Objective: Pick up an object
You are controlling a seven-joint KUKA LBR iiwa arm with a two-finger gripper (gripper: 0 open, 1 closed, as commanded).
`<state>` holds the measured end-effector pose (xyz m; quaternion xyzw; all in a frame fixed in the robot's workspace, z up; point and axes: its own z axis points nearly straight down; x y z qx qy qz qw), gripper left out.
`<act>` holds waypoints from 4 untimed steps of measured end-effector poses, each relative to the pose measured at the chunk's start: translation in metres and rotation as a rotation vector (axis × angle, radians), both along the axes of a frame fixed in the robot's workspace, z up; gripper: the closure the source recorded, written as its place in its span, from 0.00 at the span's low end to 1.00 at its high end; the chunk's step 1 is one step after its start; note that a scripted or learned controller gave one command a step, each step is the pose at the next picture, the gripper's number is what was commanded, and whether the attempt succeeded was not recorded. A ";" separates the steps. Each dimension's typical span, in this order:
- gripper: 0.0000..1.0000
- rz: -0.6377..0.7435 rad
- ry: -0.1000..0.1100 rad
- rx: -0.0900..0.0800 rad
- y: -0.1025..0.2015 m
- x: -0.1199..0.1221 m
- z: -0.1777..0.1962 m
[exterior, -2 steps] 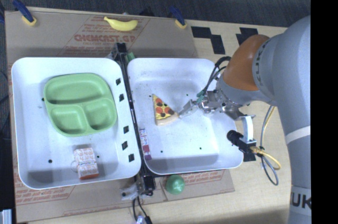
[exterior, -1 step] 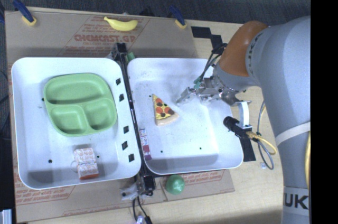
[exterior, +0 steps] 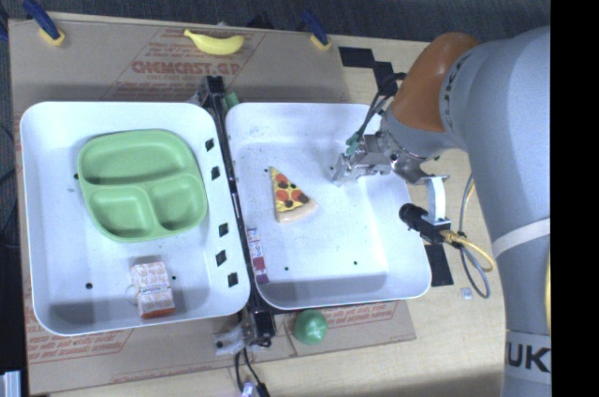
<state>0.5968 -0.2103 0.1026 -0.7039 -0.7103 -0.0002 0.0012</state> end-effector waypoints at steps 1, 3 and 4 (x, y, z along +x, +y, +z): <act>1.00 -0.003 -0.004 -0.003 -0.001 -0.003 0.134; 0.00 -0.004 0.001 -0.001 0.003 -0.045 -0.011; 0.00 -0.002 0.001 -0.002 0.019 -0.011 -0.011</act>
